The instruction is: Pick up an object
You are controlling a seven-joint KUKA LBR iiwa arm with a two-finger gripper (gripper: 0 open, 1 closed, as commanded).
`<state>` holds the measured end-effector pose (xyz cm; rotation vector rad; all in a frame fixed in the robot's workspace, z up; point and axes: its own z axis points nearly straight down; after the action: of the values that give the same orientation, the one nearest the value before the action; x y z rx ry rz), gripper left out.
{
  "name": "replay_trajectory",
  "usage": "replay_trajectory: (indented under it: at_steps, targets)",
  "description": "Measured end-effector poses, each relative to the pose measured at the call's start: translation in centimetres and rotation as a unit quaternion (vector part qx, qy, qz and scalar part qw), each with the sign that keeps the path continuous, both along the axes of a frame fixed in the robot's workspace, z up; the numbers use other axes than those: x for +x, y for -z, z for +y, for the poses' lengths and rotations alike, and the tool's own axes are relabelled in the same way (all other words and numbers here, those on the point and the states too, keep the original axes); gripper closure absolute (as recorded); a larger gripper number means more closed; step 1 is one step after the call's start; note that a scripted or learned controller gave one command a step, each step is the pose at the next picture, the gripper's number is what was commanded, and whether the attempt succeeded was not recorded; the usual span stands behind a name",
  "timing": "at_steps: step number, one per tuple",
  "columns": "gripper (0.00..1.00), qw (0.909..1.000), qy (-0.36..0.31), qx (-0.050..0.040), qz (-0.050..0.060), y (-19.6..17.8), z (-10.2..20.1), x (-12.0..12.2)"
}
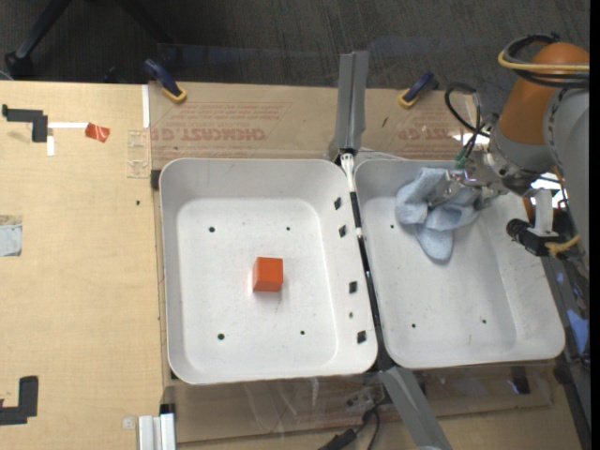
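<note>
— So where does the tool (466,184) sit?

— Over the far part of the right bin (469,336), at the upper edge of a crumpled pale blue cloth (431,212). Its tip touches or sinks into the cloth's folds.

— Are its fingers apart or together?

— That cannot be told; the fabric and the wrist hardware hide them, so whether the cloth is actually clamped is unclear.

— And how does the cloth lie?

— Bunched up in the far left part of the right bin, near the divider between the bins, one end trailing toward the near side.

— What about the left bin (187,279)?

— One small orange-red cube (268,275) rests on its floor, roughly in the middle, well apart from the arm (544,92).

— Anything on the bench (75,279)?

— A small red piece (97,132) lies far left.
</note>
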<state>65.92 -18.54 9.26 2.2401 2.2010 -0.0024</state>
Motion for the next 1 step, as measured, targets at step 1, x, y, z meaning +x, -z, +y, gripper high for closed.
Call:
replay_trajectory:
  at_steps: [1]
  targets:
    - [1.00,1.0000,-0.002,-0.0007,0.000,-0.89,0.06,0.06]
